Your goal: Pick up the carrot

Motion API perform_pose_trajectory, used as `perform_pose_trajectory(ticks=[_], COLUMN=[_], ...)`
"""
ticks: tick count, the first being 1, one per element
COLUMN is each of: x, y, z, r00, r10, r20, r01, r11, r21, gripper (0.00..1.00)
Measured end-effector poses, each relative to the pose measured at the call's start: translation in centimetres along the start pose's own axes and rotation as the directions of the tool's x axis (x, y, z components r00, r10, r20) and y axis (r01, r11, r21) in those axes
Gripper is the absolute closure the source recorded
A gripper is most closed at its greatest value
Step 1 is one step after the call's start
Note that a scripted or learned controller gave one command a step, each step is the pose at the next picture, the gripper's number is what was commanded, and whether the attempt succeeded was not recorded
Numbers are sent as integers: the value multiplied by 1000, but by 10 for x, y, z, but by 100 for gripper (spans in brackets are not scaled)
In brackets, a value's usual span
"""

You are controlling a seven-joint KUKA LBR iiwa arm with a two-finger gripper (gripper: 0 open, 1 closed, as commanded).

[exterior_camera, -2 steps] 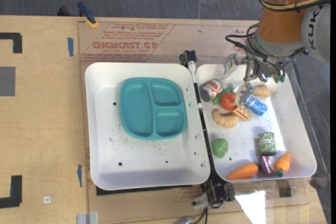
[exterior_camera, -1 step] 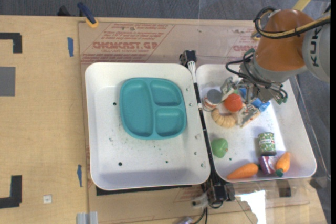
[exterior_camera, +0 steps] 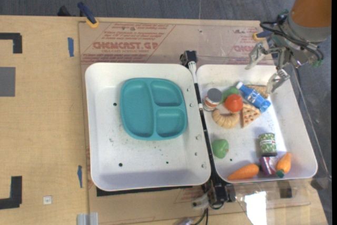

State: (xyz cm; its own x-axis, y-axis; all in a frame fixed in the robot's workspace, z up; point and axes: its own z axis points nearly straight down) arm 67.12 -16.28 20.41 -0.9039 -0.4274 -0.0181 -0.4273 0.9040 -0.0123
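Carrot [exterior_camera: 243, 172]: orange, tapered, lying flat at the right bin's [exterior_camera: 305, 129] near edge, just beside a purple can [exterior_camera: 268, 165]. Hand [exterior_camera: 268, 68] hovers over that bin's far corner, fingers spread, gripping nothing.

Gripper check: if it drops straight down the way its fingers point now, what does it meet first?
Likely the blue carton or the bin floor beside it, near the right bin's far edge; depth is unclear. The gripper hangs there, well away from the carrot at the near edge.
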Motion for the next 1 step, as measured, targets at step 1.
perform_pose_trajectory(ticks=[1], x=[94], y=[26], z=[75], r00=[1000], r10=[-5], r20=[-16], r01=[5], r11=[1000], r21=[-14], gripper=[0])
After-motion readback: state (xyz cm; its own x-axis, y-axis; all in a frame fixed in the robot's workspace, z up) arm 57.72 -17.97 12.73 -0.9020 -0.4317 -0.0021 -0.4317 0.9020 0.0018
